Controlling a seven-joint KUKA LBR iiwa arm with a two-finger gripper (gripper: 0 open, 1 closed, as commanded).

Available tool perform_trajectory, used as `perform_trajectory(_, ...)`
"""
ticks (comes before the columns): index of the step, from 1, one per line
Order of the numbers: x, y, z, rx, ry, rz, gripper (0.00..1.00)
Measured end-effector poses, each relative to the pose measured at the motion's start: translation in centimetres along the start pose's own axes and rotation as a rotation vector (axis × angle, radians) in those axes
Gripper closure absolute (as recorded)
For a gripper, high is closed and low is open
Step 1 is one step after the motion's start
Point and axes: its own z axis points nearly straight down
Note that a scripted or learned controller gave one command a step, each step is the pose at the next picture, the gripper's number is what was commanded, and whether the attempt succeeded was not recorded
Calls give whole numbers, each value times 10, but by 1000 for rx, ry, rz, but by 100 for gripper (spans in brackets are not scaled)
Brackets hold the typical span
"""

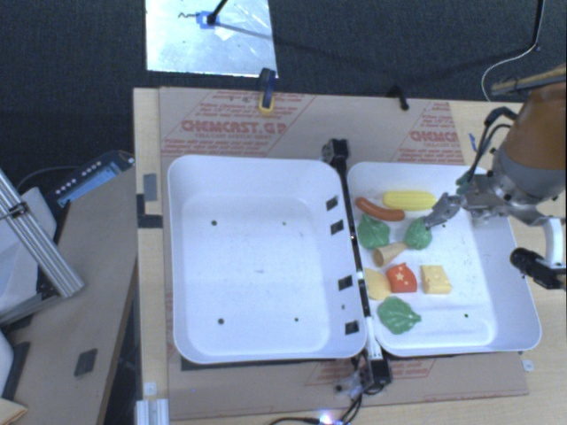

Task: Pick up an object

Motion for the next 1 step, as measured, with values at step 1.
perform_trajectory(1,29,0,103,-4,0,0,0)
